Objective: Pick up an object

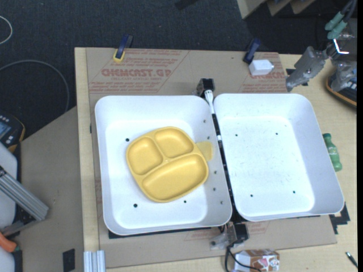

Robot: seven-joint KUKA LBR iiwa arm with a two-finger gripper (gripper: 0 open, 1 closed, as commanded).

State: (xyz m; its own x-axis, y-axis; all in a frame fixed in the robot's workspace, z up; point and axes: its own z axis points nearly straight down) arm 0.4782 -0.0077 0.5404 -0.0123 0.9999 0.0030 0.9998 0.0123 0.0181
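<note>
Bench front edge: small brown-white carton w/ wires, nearest cam. Left bin holds the yellow divided plate, 3 compartments, lying flat, tab toward the bin divider. Looks like light rigid plastic, smooth and prob slippery; low profile, so best bet is pinching the raised rim or a divider rib. Right bin has nothing to grab. Gripper sits top right, outside the bins, well apart from plate, touching nothing; open or closed, can't tell.

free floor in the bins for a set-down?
Right bin: whole floor bare between its four walls. Left bin: yellow divided plate fills the middle; free strips along the left wall and back wall, front-right corner tight. Gripper sits beyond the right bin's back-right corner.
</note>
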